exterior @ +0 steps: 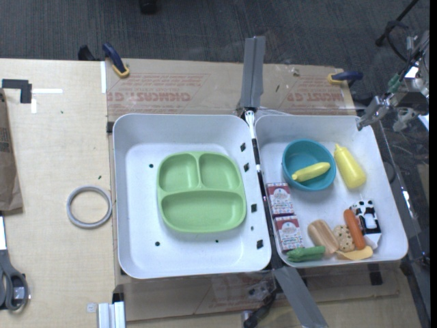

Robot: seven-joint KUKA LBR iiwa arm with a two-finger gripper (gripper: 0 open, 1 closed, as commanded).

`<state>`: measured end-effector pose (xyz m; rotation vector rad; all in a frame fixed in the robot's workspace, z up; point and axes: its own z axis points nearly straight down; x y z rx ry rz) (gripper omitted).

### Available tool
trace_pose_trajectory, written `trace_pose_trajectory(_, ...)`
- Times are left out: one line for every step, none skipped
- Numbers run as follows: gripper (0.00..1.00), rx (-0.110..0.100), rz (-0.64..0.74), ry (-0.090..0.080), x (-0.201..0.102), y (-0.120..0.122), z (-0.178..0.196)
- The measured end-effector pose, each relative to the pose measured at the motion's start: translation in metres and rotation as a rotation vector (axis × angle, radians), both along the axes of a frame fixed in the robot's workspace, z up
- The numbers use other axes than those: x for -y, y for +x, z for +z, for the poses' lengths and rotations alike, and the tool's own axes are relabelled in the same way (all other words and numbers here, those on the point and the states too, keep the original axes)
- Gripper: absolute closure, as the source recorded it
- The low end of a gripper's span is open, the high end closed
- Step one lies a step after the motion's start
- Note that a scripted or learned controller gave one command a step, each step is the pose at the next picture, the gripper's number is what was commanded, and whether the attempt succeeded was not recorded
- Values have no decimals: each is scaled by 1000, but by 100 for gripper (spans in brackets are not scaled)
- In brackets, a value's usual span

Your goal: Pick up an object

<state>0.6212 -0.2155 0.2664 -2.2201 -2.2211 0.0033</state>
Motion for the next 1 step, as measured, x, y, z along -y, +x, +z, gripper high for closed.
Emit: trace_pose_trajectory(0, 0, 31, 1, -4, -53, -110)
